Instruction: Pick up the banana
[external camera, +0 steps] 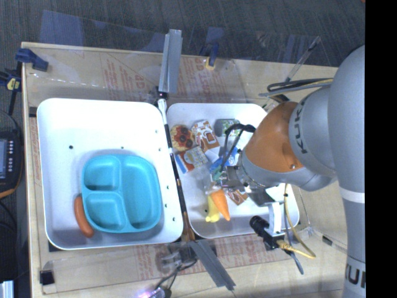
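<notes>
My arm [322, 135] takes up the right side of the view, grey with its orange band [276, 144] bent over the right bin. Under it the surface [93, 67] carries two shallow white bins side by side. The left bin [56, 123] holds a blue divided tray [121, 193] with three compartments, and an orange-red sausage-like piece [82, 216] lies just beside the tray's left edge, against the bin floor. The right bin [192, 113] holds a scatter of small things: a round pizza-like toy [181, 136] near the top left, a printed packet [205, 133] just beside it, another flat packet [193, 159] below, and a small dark grey item [224, 126] near the top.

My tool [224, 177] hangs low in the middle of the right bin, wrapped in blue cable, and I cannot tell how it stands or whether anything is in its grip; the wrist hides it.

Just below the tool lie an orange carrot-like piece [220, 205] and, touching its left side, the banana [213, 213], a small yellow shape on the bin floor near the front wall. Whether the tool touches either of them, I cannot tell.
</notes>
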Available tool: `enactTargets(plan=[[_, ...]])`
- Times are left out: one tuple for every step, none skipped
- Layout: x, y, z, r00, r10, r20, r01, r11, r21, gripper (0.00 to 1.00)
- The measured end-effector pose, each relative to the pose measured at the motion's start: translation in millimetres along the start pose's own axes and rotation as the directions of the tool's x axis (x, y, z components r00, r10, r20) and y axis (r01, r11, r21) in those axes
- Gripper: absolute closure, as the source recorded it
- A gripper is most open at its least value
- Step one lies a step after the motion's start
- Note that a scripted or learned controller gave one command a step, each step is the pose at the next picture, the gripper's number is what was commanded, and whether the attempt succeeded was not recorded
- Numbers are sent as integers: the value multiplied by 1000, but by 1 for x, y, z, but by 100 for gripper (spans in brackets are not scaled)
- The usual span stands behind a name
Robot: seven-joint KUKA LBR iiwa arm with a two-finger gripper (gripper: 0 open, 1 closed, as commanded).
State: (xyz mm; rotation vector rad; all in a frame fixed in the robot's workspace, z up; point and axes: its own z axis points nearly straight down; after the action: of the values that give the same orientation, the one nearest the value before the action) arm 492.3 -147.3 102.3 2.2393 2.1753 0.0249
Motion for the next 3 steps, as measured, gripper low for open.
enactTargets(plan=[[31,-16,10,901,434,7,-434,901,25,100],[-33,-8,-213,949,314,5,-314,949,25,100],[16,-18,-4,872,490,11,-490,871,32,100]])
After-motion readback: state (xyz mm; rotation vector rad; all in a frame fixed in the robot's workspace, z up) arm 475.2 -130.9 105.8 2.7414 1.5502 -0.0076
